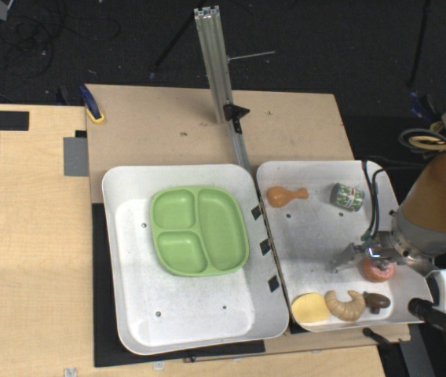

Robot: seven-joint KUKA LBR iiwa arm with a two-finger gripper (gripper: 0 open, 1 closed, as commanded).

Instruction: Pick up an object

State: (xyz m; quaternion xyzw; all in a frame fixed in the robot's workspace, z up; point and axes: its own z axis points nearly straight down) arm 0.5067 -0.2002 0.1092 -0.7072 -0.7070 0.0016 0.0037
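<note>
The grey arm's two-finger gripper (367, 254) is hanging low over the right-hand shallow white bin (309, 234), near that bin's right wall. One thin metal finger (344, 259) is reaching out leftward across the bin floor, away from the wrist, while the rest of the claw is merging with the wrist hardware; whether the fingers are spread or closed I cannot tell, and nothing is showing clearly between them.

Taking the gripper as the landmark, the nearest candidate is a small round reddish-orange object (379, 270), lying just below and slightly to the right of it, touching or nearly touching the claw body. It looks roughly ball-shaped, with no obvious long axis, so finger alignment probably matters little. What counts is that it is sitting toward the arm's own side of the claw, not under the outstretched finger.

Farther down from the gripper, a tan curved croissant-shaped toy (345, 305) is lying with its long axis running left to right, with a pale yellow rounded piece (310, 309) just beside its left end. Up and to the left of the gripper an orange drumstick-shaped toy (284, 196) is resting, and up from the gripper a small green and white can (349, 197) is lying on its side.

The green divided plastic plate (200, 231) is sitting in the left white bin (129, 289), well apart from the claw.
</note>
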